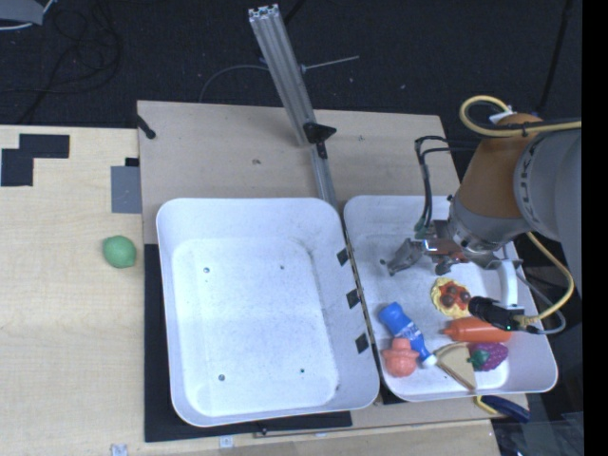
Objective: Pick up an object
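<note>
**Grey claw poised over right bin, toys below it**

Grey metal claw (410, 255) hanging above the upper middle of the right bin (380, 218), fingers spread apart, gripping nothing. Reaching in from the right edge on a grey arm (546, 183) with an orange band (489, 174).

Clustered toward the bin's lower right corner, well clear of the claw: blue bottle (404, 328) just below it, nearest; pink toy (400, 358) touching the bottle's lower end; yellow and red toy (450, 296) beside the claw's right; orange carrot (472, 331) under that; purple grapes (487, 355) near the lower rim.

White left bin (190, 218) alongside. Green ball (120, 252) resting on the bench, outside the left bin's left edge.
</note>
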Available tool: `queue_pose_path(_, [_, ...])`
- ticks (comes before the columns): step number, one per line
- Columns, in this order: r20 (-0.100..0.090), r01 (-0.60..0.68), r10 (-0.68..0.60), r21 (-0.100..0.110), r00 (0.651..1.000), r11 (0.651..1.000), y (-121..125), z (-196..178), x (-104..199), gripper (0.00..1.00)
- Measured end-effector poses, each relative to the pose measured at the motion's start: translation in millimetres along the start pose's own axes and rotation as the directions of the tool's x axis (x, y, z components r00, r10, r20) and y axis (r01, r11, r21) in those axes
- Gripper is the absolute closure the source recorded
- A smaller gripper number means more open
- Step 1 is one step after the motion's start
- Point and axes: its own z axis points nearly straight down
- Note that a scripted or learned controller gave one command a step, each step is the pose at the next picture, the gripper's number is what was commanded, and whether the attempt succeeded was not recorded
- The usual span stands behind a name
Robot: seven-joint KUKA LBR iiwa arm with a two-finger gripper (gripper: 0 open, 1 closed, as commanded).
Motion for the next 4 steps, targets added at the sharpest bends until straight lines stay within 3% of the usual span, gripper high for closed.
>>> queue_pose_path(1, [0.001,0.0,0.0,-0.004,1.0,1.0,0,10,1,0.0])
queue_pose_path(2, [0.001,-0.002,0.002,-0.006,1.0,1.0,0,-1,0,1.0])
queue_pose_path(4, [0.001,-0.001,0.001,-0.009,1.0,1.0,4,-98,6,1.0])
